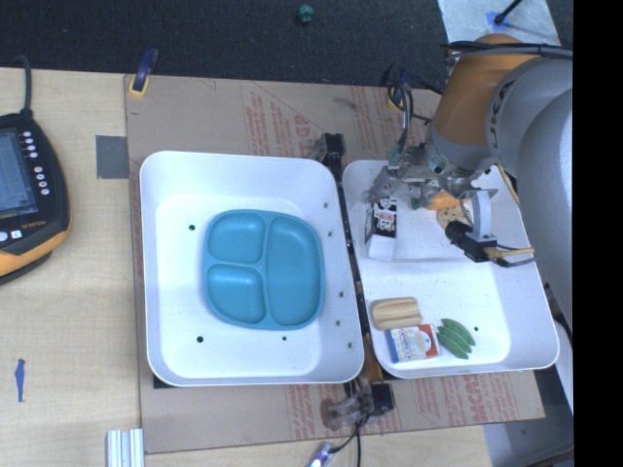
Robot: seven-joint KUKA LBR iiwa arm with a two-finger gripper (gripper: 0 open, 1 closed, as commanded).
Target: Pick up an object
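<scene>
Three objects lie unlifted at the right bin's (pixel 526 343) near edge. My pincer (pixel 389 217) hangs low at the far end; whether it grips anything, I cannot tell.

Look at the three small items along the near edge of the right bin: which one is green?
The leafy piece, rightmost of the three. The tan block and the red-and-white packet lie to its left in the right bin.
</scene>
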